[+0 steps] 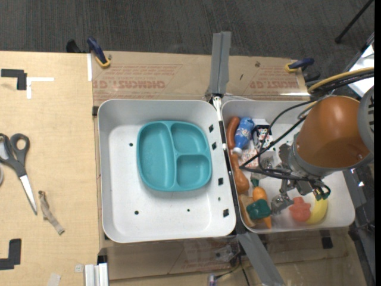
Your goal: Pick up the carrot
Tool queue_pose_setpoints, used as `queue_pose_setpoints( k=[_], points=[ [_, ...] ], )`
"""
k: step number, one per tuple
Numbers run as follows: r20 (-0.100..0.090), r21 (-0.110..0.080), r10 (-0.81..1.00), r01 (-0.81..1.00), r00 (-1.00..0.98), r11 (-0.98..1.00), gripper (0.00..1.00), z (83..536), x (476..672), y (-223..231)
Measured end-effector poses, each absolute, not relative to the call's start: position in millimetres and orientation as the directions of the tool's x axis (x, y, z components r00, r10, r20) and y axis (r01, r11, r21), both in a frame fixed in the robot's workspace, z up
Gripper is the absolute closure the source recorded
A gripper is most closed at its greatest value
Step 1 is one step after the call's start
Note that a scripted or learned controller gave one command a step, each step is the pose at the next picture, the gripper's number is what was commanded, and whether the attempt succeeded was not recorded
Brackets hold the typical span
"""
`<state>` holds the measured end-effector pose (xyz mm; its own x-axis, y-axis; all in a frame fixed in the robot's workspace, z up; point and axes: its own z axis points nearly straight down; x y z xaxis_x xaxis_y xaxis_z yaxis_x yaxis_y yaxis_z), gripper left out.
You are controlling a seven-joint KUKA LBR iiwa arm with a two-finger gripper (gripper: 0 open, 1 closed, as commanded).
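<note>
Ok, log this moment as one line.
gripper low in right bin | beside carrot | carrot not held | plate in left bin

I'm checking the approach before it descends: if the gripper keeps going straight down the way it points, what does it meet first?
Probably the bare floor of the right bin, in the gap between the carrot and the red toy. The gripper hangs just right of the carrot; depth is hard to judge from above.

Teal plate (174, 156), scissors (18, 162), perhaps banana (319, 210)
</note>
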<state>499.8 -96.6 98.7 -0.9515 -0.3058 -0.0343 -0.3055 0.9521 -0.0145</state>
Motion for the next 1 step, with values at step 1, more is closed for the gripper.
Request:
queue_pose_setpoints(
  k=[1],
  points=[
    [-0.028,-0.013,-0.305,-0.304,-0.952,0.952,0.00,98.0,501.2,-93.5]
  ],
)
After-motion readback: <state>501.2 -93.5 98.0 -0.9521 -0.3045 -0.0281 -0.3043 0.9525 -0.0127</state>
